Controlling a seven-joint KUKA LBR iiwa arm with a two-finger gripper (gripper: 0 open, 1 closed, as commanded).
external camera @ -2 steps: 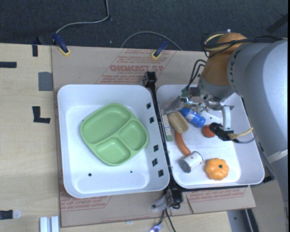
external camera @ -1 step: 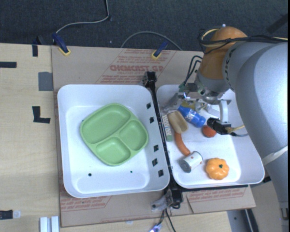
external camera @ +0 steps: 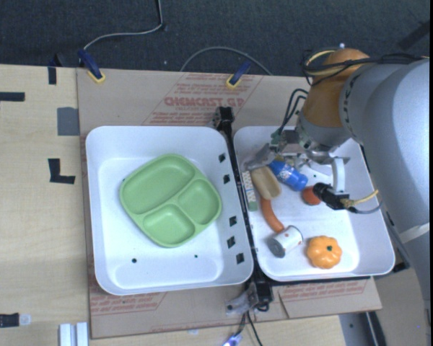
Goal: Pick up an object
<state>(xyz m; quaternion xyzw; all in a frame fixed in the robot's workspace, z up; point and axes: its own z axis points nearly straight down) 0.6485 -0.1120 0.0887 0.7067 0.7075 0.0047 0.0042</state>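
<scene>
The left bin (external camera: 101, 193) holds a green divided plate (external camera: 170, 200), lying flat near its middle. In the right bin (external camera: 372, 254), along the left wall, lie a tan block (external camera: 265, 182) and an orange carrot (external camera: 272, 216), with a small white cup (external camera: 286, 241) on its side below. A blue bottle (external camera: 289, 175) sits just under the gripper (external camera: 297, 153); whether that claw grips anything I cannot tell. A red ball (external camera: 313, 195) and a pumpkin (external camera: 324, 251) lie further right.
</scene>
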